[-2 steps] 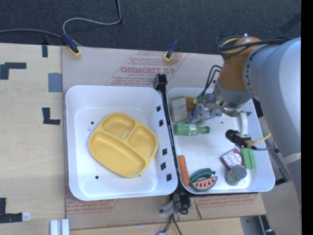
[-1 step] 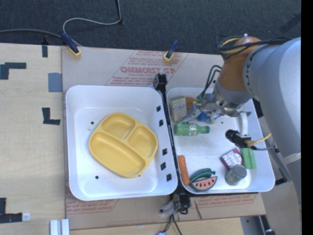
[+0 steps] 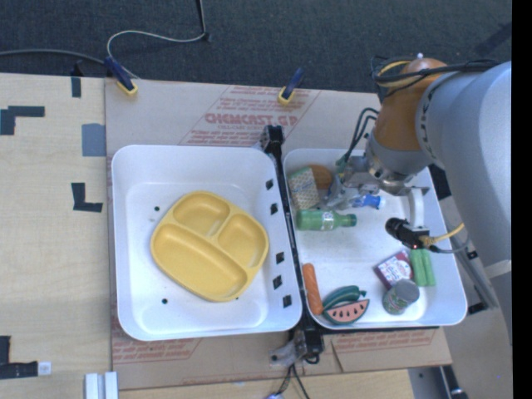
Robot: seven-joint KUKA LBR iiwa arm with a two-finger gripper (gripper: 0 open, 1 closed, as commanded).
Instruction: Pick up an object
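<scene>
1. The gripper (image 3: 339, 191) hangs low in the right bin (image 3: 449, 306); whether it is open or grasping anything, I cannot tell.
2. The green bottle (image 3: 326, 219) lies just below it: probably light, smooth, prone to rolling. Grasp across its middle.

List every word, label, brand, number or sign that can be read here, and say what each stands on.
"CHEMCAST GP" in red print, on the brown cardboard sheet under the two bins; the smaller red lines around it are too blurred to read.
The small maroon packet in the right bin carries a label, too small to read.
</scene>
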